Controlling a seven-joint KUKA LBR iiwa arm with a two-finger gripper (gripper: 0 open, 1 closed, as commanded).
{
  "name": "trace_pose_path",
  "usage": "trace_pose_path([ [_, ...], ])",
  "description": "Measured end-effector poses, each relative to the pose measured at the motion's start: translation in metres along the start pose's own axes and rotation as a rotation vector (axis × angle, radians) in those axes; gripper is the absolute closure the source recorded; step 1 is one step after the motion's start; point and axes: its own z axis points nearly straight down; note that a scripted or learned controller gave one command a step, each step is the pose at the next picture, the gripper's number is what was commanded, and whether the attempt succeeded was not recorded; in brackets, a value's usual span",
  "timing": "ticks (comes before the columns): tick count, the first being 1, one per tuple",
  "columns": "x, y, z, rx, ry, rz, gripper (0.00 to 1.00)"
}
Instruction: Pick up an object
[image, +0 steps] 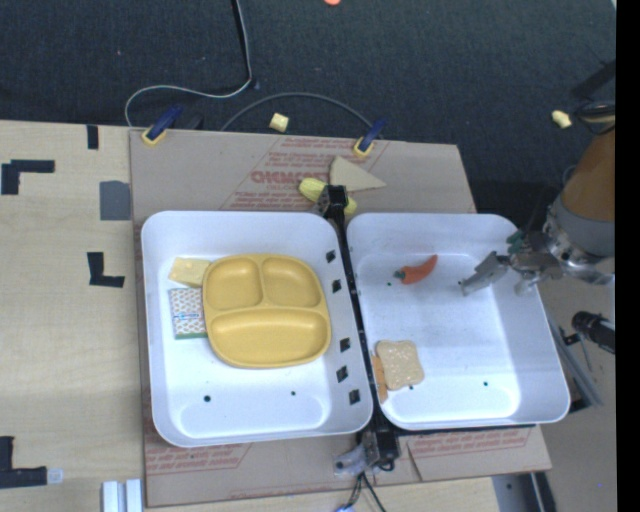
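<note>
Nearest the bottom of the frame, a slice of toast (399, 364) lies in the right bin (520, 400), tucked against the divider at its lower-left corner. Across in the left bin (170, 410) a yellow divided plate (267, 309) takes up the middle, with a small patterned sponge (186, 311) touching its left edge and a pale yellow wedge (188, 270) just above that. Further up the right bin, near its top wall, sits the likeliest target — a small red-orange chili pepper (418, 269), lying at a slant. To its right, over the bin's upper-right part, hangs the gripper (490, 272), its two fingers parted and nothing between them, well short of the pepper. At the right edge of the frame the arm (590, 200) leans in. My worry is the pepper's shape and place: it is thin and low, so the fingers could close above it or push it along the slick floor — and it lies near enough the top wall that a finger may catch the rim instead.
</note>
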Motion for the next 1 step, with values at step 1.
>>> trace_pose_path([
  [1, 0.0920, 0.0332, 0.0643, 0.002, 0.001, -0.006, 0.00],
])
